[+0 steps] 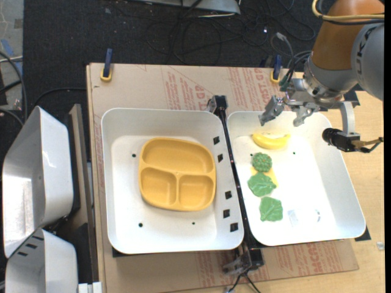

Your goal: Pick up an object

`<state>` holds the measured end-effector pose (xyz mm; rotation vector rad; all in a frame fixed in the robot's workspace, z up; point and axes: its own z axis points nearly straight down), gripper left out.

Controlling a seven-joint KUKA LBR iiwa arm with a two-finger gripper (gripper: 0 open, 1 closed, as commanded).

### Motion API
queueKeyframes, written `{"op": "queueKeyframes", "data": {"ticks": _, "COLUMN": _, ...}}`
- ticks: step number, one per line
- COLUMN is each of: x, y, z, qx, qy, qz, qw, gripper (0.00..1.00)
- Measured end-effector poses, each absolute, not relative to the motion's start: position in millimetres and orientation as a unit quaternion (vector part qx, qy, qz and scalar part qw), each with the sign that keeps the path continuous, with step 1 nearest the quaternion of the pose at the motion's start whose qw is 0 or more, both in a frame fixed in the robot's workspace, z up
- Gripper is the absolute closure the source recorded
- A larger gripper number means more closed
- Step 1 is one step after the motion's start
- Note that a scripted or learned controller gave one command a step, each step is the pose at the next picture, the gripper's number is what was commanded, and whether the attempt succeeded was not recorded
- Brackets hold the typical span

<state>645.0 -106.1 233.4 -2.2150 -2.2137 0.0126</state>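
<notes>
A yellow banana lies near the back left of the right bin. Below it sit three green leafy pieces: a round one, a flat one resting partly on a small yellow bit, and another nearest the front. My gripper hangs above the bin's back edge, just up and right of the banana, open with nothing between its two grey fingers.
The left bin holds a yellow divided tray. A black divider with clips runs between the bins. A black cable fitting juts over the right bin's far right side. White tubs stand left of the bench.
</notes>
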Motion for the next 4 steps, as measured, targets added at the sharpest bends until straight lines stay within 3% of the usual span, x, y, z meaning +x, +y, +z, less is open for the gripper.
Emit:
{"op": "queueKeyframes", "data": {"ticks": 1, "x": 647.5, "y": -105.9, "z": 241.1, "qx": -0.707, "qy": -0.708, "qz": 0.0000, "qw": 0.000, "gripper": 0.00}}
{"op": "queueKeyframes", "data": {"ticks": 3, "x": 651.5, "y": -107.3, "z": 150.8, "qx": -0.707, "qy": -0.707, "qz": 0.0015, "qw": 0.001, "gripper": 0.00}}
{"op": "queueKeyframes", "data": {"ticks": 4, "x": 653.5, "y": -108.3, "z": 103.9, "qx": -0.707, "qy": -0.707, "qz": 0.0000, "qw": -0.003, "gripper": 0.00}}
